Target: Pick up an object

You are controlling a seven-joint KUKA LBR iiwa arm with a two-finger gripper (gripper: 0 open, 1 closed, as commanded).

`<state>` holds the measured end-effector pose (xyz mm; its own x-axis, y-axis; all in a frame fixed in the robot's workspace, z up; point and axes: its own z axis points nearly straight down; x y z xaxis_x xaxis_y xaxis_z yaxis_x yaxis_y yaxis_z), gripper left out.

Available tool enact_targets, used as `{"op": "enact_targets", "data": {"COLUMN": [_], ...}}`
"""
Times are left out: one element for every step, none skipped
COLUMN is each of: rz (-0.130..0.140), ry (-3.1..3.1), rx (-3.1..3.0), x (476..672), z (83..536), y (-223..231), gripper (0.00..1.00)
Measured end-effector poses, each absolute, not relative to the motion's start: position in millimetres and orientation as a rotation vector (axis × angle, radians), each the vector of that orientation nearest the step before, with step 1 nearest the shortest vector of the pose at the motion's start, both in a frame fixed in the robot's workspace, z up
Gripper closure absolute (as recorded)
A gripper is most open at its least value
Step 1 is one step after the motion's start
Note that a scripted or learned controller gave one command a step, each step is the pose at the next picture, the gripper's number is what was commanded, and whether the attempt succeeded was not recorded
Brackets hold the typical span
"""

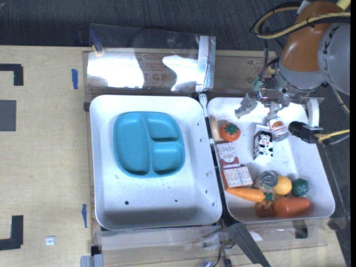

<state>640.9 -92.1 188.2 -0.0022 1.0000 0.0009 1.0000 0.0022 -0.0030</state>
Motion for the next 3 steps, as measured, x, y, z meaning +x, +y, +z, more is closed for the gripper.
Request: {"op": "enact_targets", "data": {"rz": [0.003, 0.003, 0.002], "ry": [-2.22, -2.058, -2.155], "rx": [-2.217, -2.387, -2.28], "x": [618.2, 625.4, 603.2], "z": [93, 90, 101], "y": [-152, -120, -124], "gripper": [0.0, 0.0, 0.0]}}
